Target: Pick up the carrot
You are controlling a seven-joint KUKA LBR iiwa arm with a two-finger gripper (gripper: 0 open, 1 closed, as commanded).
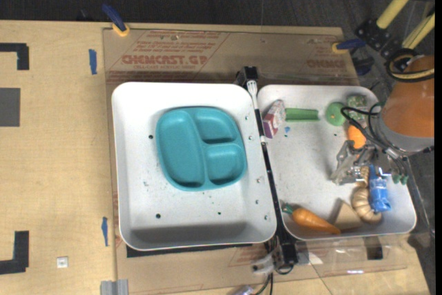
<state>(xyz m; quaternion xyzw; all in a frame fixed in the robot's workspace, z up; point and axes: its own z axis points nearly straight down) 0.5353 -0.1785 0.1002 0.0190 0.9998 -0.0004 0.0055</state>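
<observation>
Carrot (314, 220): lies near the front wall of the right bin (304, 148), at its front-left corner, orange body pointing right, green stub to the left, nothing touching it that I can see.
Pincer of mine (353, 166): low over the right side of that bin, well apart from the carrot; whether it is open or closed I cannot tell, and I see nothing in it.
Clutter beneath me: a blue bottle (378, 195) and a tan bagel-like ring (364, 206) just beside my tip.
Left bin (138, 148): bears a teal divided plate (200, 147).
Done: nothing yet, by my judgement.
Left: move forward-left to the carrot, grasp, lift.
</observation>
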